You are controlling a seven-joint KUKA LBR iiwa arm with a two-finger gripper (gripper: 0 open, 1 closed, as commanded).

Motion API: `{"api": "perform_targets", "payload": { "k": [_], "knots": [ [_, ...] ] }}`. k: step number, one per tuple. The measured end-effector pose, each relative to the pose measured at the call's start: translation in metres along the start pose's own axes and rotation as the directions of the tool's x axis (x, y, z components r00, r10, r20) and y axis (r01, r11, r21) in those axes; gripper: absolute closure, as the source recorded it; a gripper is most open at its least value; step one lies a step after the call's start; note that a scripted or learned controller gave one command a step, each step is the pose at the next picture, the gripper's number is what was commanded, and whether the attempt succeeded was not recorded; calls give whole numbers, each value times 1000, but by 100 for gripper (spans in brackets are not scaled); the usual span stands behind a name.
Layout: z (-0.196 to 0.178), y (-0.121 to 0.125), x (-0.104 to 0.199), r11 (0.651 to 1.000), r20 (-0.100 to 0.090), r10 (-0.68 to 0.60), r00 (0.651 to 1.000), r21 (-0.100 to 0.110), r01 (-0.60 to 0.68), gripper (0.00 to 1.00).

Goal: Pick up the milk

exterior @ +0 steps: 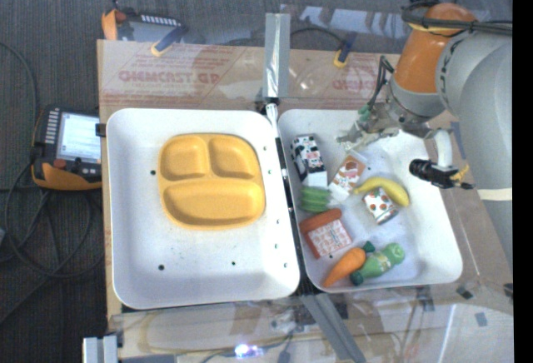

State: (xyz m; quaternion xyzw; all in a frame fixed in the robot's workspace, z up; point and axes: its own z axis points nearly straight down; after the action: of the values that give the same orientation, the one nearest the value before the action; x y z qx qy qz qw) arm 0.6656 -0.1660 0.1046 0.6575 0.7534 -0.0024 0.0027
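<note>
- Grey arm [483, 95] with its orange band comes in over the right bin's [441, 257] far right corner, so you have room to swing left along the far edge.
- White left bin [125, 211] carries a yellow divided tray [212, 180]; you can leave it alone.
- Your gripper [364, 130] hovers over the right bin's far edge; I cannot tell how its tool is set.
- Milk carton [307, 156], cow-patterned, lies near the right bin's far left corner, close against the wall between the bins.
- Green vegetable [315, 198] sits just beside the carton's near end, so I judge you should come down across the carton's narrow sides, clear of the wall.
</note>
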Motion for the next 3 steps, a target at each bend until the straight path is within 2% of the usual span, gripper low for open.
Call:
{"api": "perform_targets", "payload": {
  "k": [1,2,3],
  "knots": [
    [-7,2,-1,963,-6,269,963,5,-269,100],
    [-77,-18,31,748,-1,664,748,8,-664,100],
    [-144,10,53,601,2,799,601,6,-799,100]
  ]
}}
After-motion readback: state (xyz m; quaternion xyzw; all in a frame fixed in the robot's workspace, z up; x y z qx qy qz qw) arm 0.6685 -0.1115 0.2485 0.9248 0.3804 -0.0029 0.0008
